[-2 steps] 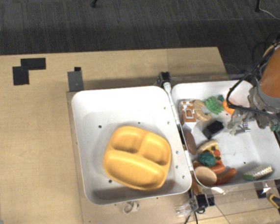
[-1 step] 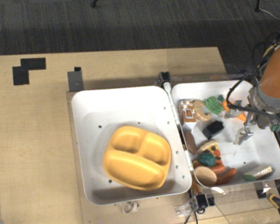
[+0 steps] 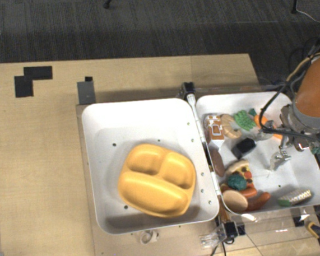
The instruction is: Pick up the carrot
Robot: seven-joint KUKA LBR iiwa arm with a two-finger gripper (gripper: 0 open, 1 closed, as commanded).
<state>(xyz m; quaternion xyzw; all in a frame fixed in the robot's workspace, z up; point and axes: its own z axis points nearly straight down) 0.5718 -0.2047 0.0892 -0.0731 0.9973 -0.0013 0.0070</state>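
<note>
The carrot (image 3: pixel 263 122) appears as a small orange piece at the back of the right bin (image 3: pixel 310 172), just right of a green leafy piece (image 3: pixel 243 120); a black cable crosses part of it. My gripper (image 3: pixel 278 160) hangs over the bin's bare middle, below and slightly right of the carrot and apart from it. Nothing is visibly held by it. The grey arm with its orange band (image 3: pixel 318 89) comes in from the right edge.
A large yellow lumpy object (image 3: pixel 156 179) fills the middle of the left bin (image 3: pixel 101 136). The right bin's left side holds a brown-and-white packet (image 3: pixel 215 128), a black block (image 3: pixel 244 145), a teal-and-yellow toy (image 3: pixel 237 179), a tan egg shape (image 3: pixel 235 200), a red-brown sausage (image 3: pixel 260 200) and a pale ridged piece (image 3: pixel 295 197).
</note>
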